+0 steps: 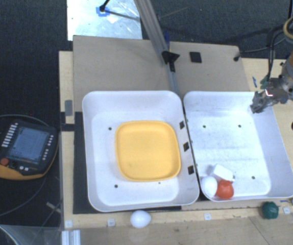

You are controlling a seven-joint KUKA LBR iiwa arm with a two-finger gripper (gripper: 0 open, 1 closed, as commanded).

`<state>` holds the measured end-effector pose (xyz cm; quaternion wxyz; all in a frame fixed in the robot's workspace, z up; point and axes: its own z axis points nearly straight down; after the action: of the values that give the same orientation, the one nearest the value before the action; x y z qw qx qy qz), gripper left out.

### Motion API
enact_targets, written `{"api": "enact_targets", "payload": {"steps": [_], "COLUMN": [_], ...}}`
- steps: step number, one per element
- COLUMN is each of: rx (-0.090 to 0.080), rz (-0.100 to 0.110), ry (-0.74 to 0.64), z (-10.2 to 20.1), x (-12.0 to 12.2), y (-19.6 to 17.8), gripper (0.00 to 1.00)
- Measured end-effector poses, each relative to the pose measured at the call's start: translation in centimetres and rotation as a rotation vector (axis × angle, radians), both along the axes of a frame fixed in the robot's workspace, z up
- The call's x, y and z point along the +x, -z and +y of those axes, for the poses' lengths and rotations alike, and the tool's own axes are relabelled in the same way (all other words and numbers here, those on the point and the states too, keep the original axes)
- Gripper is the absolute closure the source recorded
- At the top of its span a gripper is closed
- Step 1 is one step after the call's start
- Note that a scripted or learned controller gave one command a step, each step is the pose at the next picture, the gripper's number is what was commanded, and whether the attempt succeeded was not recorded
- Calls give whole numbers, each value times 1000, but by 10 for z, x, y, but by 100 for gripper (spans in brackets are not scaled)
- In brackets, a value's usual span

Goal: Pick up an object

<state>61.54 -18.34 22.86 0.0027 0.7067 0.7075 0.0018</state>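
I judge the red ball (225, 190), at the right bin's (279, 152) six o'clock, light and slippery, best pinched across its middle; claw (259, 105) state indeterminable.

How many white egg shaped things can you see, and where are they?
2. One white egg lies in the right bin, near corner, touching a red ball. The other egg lies outside on the bench, below the left bin. More could be hidden.
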Motion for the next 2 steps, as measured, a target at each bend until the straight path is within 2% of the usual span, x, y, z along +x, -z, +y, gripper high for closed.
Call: {"api": "enact_targets", "payload": {"steps": [1,2], "rx": [1,2], "rz": [5,5], "ry": [1,-3], "z": [0,52], "x": [0,-13], "y": [-10,-19], "gripper": [100,100]}}
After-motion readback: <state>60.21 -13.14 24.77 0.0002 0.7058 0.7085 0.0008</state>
